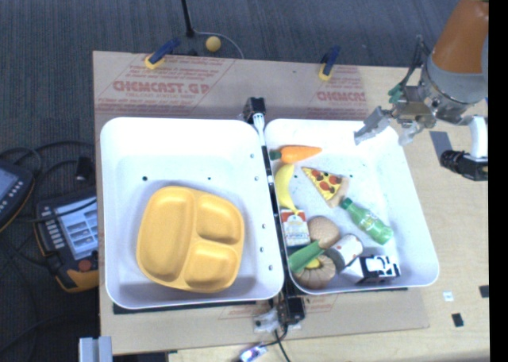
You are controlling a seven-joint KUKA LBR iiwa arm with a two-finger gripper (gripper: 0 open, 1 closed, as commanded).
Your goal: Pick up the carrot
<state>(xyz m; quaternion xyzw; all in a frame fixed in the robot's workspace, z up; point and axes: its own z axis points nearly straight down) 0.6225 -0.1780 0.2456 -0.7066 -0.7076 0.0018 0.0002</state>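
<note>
Camera view: my pincer hangs spread and unladen over right bin's far edge. Carrot lies at far left corner, beside banana. Approach across its length, clear of the wall.

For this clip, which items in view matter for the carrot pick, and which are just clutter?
Belongs to the job:
carrot, at the right bin's far left corner
gripper, over that bin's far edge, holding nothing

Just lying about:
banana
pizza slice
green bottle
yellow divided plate in the left bin
</note>
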